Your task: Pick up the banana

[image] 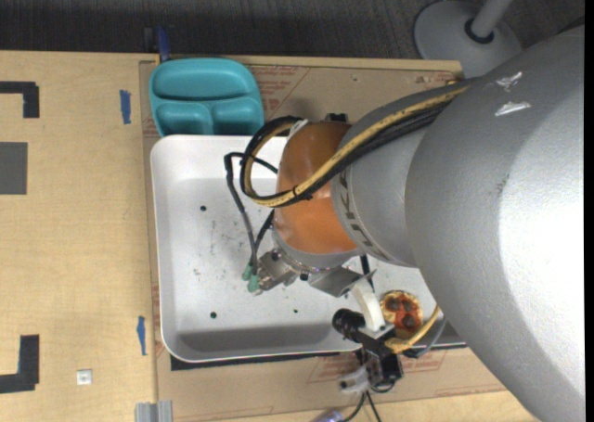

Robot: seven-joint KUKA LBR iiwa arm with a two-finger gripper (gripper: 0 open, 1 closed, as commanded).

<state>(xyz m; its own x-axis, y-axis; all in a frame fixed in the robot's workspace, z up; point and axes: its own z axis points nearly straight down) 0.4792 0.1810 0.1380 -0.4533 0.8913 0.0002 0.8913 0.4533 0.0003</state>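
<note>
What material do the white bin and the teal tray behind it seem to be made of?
The white bin looks like moulded plastic: smooth, slightly glossy, with rounded corners and dark scuff marks on its floor. The teal tray also seems to be plastic, matte to satin, with soft rounded compartments moulded in one piece. Neither can be confirmed from sight alone.

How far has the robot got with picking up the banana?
Done: the arm has reached over the white bin, with its end effector low near the bin floor. In hand: I can't see anything held, and I can't spot a banana; the arm hides much of the bin. Left: gripping the banana and lifting it. A teal tray sits behind the bin.
</note>
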